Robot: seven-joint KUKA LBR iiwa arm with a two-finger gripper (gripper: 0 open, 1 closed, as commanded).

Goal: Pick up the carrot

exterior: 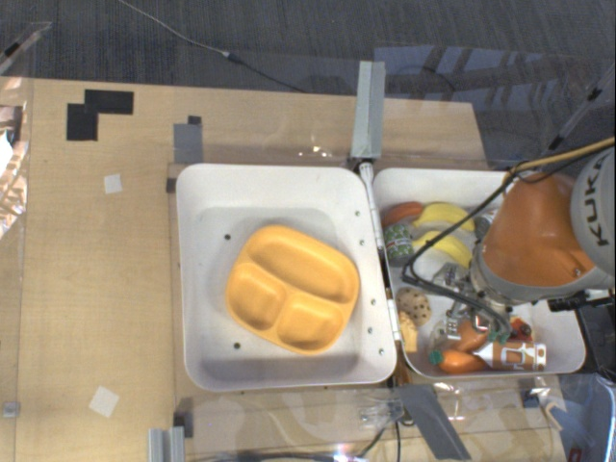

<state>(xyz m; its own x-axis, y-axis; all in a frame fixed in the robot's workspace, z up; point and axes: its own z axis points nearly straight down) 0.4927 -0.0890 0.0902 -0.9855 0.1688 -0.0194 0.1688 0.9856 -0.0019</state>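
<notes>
The gripper (469, 327) hangs low in the right bin (577, 359), amid the clutter. The carrot (460, 360) lies just below it toward the bin's front wall, long axis running left-right. Whether the jaws are spread or closed, I cannot tell.

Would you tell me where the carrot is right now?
The carrot lies in the right bin, near its front edge, just under the gripper and left of a small bottle.
</notes>
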